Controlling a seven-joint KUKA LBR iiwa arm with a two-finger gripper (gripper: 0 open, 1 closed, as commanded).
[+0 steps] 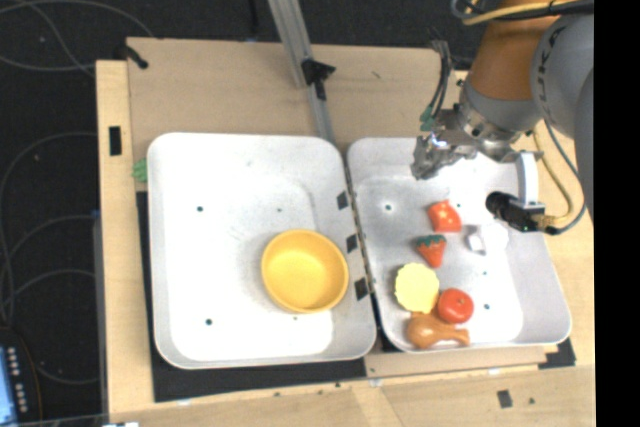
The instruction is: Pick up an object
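The right bin (385,170) holds several toy foods: a red piece (444,216), a strawberry-like red piece (431,249), a pale yellow round piece (416,287), a red tomato (456,305) and an orange-brown drumstick shape (434,332). A small grey piece (474,239) lies beside them. My gripper (430,158) hangs over the bin's far part, above and apart from the red piece, with nothing seen between its fingers.
A yellow bowl (303,270) sits in the left bin (200,185), near its front right. A slanted metal pole (290,15) rises behind the bins. A black cable connector (512,209) hangs by the right bin's right side.
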